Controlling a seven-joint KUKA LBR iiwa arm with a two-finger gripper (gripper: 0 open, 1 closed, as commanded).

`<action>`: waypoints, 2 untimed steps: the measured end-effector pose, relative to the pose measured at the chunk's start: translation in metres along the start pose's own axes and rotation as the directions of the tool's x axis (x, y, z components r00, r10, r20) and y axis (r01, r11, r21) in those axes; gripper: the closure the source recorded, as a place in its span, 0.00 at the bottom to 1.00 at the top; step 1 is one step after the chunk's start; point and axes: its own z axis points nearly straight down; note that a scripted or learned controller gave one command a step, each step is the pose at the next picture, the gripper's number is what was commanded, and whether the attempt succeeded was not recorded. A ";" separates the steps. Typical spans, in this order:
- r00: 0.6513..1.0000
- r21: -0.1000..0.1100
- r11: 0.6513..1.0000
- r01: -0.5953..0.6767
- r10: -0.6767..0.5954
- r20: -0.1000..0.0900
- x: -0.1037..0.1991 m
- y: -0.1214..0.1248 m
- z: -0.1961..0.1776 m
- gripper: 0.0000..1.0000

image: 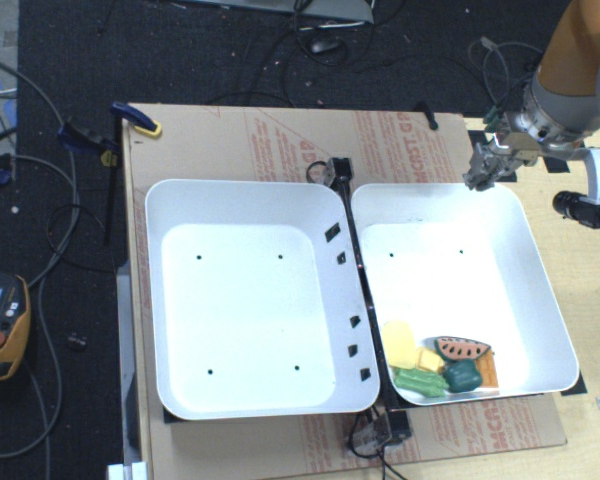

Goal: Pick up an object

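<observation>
The grey robot arm with its orange band (pixel 578 30) leans in from the upper right, wrist angled down and to the left. Its small dark two-finger claw (pixel 480 176) hangs at the tip, too small to read.

1. The arm (pixel 577 43) is cut off by the top and right edges — just its orange band and grey wrist are in frame.
2. The gripper (pixel 480 176) is small and dark (finger spacing too fine to tell).
3. The toys (pixel 438 364) in the right bin (pixel 500 258) overlap, partly hiding one another.
4. An orange-and-grey device (pixel 0 326) is cut by the left edge.
</observation>
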 end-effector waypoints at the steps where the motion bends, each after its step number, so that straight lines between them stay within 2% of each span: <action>1: 1.000 0.000 1.000 0.001 -0.001 0.000 0.000 0.000 -0.010 1.00; 2: 1.000 0.000 1.000 0.001 -0.001 0.000 0.001 0.000 -0.020 1.00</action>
